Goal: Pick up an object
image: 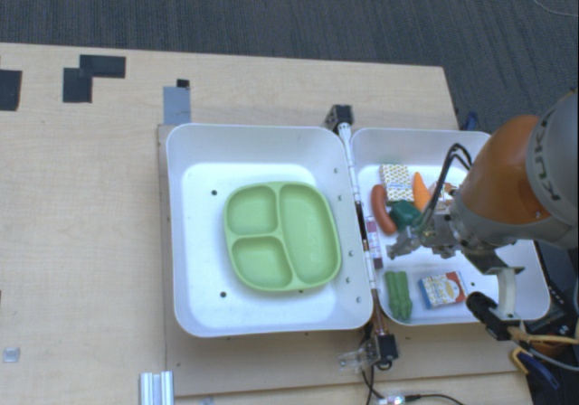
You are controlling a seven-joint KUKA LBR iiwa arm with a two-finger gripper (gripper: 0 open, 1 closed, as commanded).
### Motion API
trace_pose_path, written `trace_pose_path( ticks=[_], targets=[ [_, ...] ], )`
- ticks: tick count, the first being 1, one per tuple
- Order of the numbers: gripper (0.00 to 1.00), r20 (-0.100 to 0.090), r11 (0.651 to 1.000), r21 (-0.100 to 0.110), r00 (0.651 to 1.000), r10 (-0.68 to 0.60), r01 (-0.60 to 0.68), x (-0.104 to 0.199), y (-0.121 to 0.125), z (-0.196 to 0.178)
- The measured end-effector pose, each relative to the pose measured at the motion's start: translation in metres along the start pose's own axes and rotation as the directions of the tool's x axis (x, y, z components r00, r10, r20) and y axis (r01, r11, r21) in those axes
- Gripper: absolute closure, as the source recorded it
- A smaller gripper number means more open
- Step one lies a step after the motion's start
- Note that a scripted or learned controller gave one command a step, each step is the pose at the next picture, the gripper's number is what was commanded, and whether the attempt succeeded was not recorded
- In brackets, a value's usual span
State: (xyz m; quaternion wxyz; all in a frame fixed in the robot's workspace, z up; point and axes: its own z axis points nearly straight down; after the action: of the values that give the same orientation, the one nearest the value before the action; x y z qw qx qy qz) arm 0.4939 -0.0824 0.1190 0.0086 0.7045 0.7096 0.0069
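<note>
The gripper (409, 240), jaw state impossible to tell, hangs over the right bin (534, 304) to reach the red sausage (383, 210) at its ten o'clock.

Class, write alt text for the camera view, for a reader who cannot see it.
A grey and orange robot arm reaches into the right white bin, its end effector low among small toy foods. The left white bin holds a green divided plate.

no readable text anywhere, small printed packet (441, 288) in the right bin (534, 304) carries markings too blurred to read
</note>
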Motion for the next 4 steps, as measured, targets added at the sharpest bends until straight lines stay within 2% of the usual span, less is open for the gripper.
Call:
trace_pose_path(
  ticks=[1, 2, 3, 4],
  targets=[
    [0.0, 0.002, 1.0, 0.013, 1.0, 0.008, -0.008, -0.003, 0.0, 0.032],
    [1.0, 0.001, 1.0, 0.008, 1.0, 0.006, -0.006, -0.002, 0.002, 0.021],
    [0.0, 0.001, 1.0, 0.009, 1.0, 0.006, -0.006, -0.002, 0.002, 0.021],
    [1.0, 0.0, 1.0, 0.006, 1.0, 0.003, -0.003, -0.001, 0.003, 0.011]
  ],
)
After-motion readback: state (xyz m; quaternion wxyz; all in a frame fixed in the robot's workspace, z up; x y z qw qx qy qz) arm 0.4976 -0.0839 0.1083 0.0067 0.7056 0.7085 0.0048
